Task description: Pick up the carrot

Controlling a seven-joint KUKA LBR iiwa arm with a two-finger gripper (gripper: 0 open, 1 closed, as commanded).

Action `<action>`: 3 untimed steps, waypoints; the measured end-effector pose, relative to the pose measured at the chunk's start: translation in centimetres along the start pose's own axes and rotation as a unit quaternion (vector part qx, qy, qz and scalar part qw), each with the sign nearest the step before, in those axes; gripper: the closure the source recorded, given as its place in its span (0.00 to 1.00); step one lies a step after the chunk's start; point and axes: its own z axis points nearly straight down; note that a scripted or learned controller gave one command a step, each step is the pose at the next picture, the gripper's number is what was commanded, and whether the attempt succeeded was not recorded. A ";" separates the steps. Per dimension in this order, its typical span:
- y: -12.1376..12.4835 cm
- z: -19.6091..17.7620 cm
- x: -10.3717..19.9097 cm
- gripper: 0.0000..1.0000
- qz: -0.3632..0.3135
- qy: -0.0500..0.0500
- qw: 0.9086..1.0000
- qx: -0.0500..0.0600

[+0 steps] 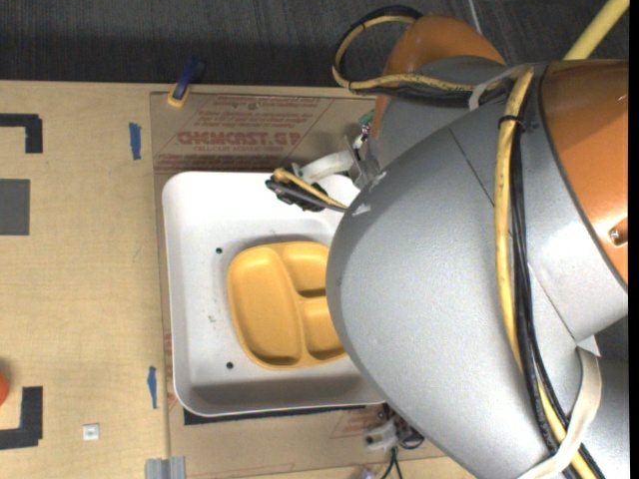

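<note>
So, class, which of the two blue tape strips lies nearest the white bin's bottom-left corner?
The lower strip, just left of that corner of the white bin; the other strip sits higher, by its top-left corner.

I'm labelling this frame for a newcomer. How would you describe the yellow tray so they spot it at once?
Start at the shallow white bin on the cardboard-coloured bench. Inside it lies the yellow plastic tray with rounded compartments, its right side hidden under the grey robot arm. It is the bin's one yellow, glossy, moulded item.
</note>
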 end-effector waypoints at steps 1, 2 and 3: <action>5.3 -8.1 1.2 1.00 -0.046 0.001 0.999 0.000; 8.2 -16.3 2.9 1.00 -0.007 0.002 1.000 -0.001; 8.9 -9.3 2.1 1.00 0.000 0.000 1.000 0.000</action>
